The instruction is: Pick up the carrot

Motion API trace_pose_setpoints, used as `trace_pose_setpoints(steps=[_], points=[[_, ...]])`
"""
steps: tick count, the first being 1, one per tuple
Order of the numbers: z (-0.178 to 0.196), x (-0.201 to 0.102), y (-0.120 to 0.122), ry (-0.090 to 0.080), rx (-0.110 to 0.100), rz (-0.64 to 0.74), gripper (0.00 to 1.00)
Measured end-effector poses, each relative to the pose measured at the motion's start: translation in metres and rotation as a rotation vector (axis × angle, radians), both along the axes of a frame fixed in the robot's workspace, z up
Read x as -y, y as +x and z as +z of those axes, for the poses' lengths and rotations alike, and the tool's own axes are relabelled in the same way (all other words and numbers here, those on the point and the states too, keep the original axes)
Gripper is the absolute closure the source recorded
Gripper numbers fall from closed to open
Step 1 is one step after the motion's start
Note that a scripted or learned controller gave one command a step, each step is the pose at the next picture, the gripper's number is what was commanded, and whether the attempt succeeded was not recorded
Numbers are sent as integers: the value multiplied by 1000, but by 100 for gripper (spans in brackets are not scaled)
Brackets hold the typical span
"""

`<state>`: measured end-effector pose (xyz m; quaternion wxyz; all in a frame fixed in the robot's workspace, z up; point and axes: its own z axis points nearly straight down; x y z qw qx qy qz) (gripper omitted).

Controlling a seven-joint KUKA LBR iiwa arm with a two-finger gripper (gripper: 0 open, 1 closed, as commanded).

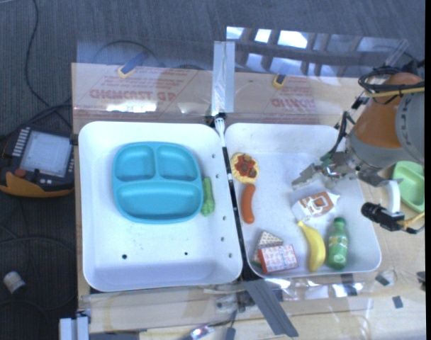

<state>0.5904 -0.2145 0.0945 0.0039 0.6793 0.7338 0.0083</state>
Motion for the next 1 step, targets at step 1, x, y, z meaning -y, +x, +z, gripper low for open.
trace_pose_setpoints(steps=[1], points=[[226, 9, 53, -9, -17, -142, 0]])
